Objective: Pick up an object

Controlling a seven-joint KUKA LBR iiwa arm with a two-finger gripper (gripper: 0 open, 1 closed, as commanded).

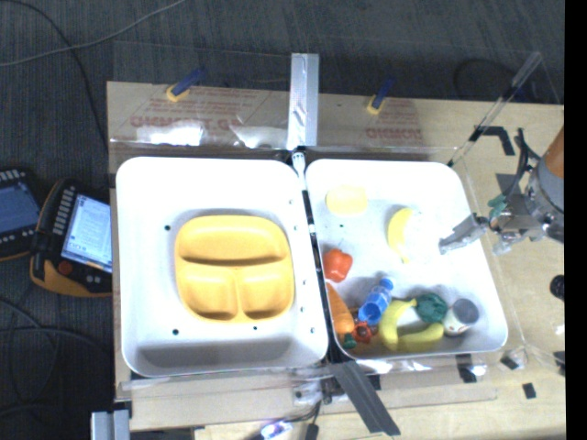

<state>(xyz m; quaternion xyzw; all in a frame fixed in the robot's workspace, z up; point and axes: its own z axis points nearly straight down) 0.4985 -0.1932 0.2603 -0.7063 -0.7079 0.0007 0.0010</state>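
Reaching in from 3 o'clock, the gripper [456, 239] hangs over the right bin [459, 186] beside a pale lemon [400, 226]; whether its fingers are spread cannot be told. Closing early would likely miss the lemon, which may roll off. At 6 o'clock, a banana [408, 330], blue bottle [373, 303] and carrot [340, 313] crowd together. The yellow tray [235, 266] fills the left bin [138, 246].

Small toys [404, 314] lie clustered in the right bin [459, 191].
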